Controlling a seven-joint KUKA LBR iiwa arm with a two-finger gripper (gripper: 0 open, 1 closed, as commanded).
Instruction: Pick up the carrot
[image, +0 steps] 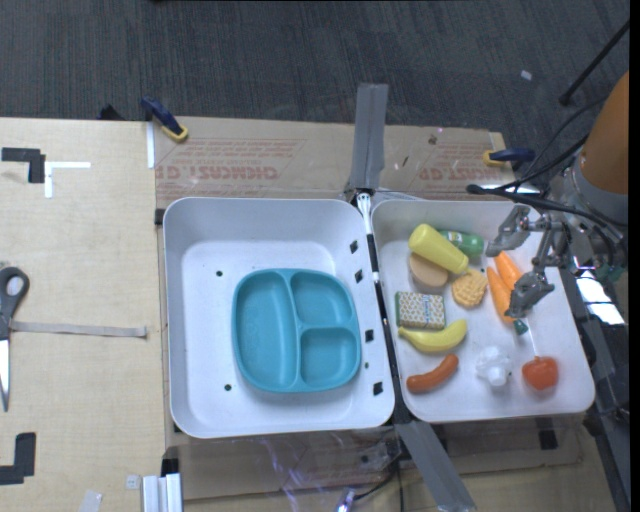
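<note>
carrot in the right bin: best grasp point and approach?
Take the carrot across its mid-length, coming from above. It lies flat on the right bin floor, long axis running roughly top to bottom in view, so close across the narrow width. The waffle sits close on its left, and the gripper hangs right beside it, so room there looks tight.

The scene was lit brightly and evenly from above, and the white bins (190, 300) were rendered nearly washed out, with only soft, faint shadows cast under the teal tray (297, 328). The dark floor at the top was left dim and grainy. Slight softness was seen throughout, and the gripper (527, 268) was mildly blurred.
</note>
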